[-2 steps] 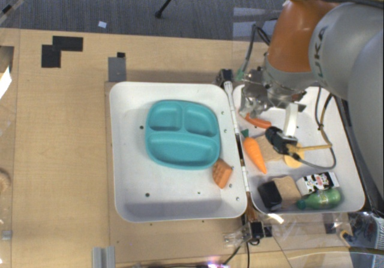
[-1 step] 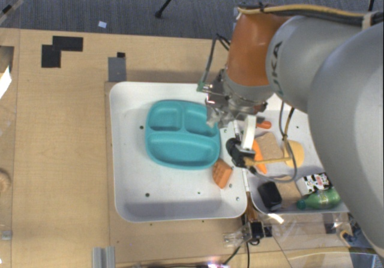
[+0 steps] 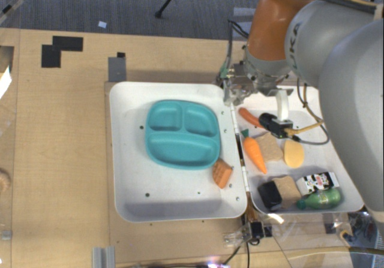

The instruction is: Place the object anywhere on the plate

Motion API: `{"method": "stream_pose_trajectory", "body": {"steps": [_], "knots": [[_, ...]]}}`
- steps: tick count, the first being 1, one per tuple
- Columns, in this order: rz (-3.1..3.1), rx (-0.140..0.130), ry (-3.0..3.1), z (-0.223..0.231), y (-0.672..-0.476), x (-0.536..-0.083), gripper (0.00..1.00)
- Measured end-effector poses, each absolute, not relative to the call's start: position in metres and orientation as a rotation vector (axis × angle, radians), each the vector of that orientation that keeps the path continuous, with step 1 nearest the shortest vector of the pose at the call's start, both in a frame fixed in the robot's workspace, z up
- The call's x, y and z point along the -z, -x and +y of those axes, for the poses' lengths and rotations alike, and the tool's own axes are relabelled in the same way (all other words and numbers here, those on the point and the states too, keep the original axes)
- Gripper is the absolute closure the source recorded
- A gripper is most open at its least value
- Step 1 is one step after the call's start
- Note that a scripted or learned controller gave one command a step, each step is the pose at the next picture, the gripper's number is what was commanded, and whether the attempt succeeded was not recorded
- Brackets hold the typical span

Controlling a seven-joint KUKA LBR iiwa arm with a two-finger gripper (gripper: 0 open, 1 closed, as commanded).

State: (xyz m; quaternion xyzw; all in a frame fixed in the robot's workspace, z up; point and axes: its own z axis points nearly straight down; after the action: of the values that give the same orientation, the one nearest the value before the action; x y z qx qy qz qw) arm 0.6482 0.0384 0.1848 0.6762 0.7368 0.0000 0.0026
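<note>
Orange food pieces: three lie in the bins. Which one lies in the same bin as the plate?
The short ridged piece by the teal plate corner; both carrots lie in the right bin.

A carrot (image 3: 254, 154) is lying in the right bin (image 3: 336, 159). Just right of the carrot a yellow slice (image 3: 294, 154) is resting, with a green bottle (image 3: 320, 199) lying below it.

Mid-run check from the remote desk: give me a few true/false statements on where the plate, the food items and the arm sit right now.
1. The teal plate lies in the left bin. True.
2. An orange bread-like piece rests on the plate. False: it lies on the bin floor, off the plate's lower right corner.
3. A carrot lies in the right bin. True.
4. The gripper hangs over the plate's middle. False: it is above the divide between the bins, at their far edge.
5. The plate's compartments hold food. False: they are bare.
</note>
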Motion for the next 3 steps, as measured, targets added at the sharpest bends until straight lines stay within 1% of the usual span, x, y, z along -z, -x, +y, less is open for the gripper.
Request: {"method": "stream_pose_trajectory", "body": {"steps": [1, 2, 3], "knots": [[2.525, -0.012, -1.864, 0.123, -0.618, -0.199, 1.00], [2.339, -0.005, -2.099, 0.165, -0.628, -0.157, 1.00], [2.208, -0.009, -2.225, 0.087, -0.580, -0.191, 1.00]]}}
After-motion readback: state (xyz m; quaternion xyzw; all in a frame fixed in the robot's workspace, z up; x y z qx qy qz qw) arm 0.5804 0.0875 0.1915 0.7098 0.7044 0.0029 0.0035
